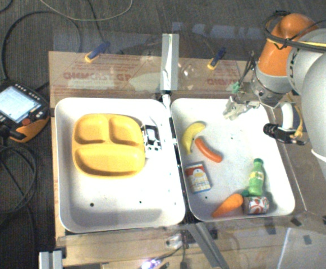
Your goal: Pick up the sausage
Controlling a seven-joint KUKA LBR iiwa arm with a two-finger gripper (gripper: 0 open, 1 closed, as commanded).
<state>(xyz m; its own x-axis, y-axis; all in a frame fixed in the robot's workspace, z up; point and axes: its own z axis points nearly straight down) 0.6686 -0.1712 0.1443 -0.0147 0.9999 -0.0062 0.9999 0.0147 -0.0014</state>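
The sausage (209, 149) is a short, smooth, orange-red toy with round ends. It lies flat in the right bin (275, 167), tilted so that one end points up-left and the other down-right. Its upper end is just beside the yellow banana (192, 134), which curves next to it on the left. Nothing is on top of the sausage.

Below the sausage is a small red and white box (198, 178). Near the front of the same bin lie an orange carrot (228, 205), a green bottle (256, 177) and a small red can (256, 205), all close together.

The jaws (237, 109) hang over the back part of the right bin, well apart from the sausage. They hold nothing, and they look a little open.

The left bin (118, 200) holds a yellow tray (109, 144) with three sections. Both bins sit side by side on the surface (118, 77).
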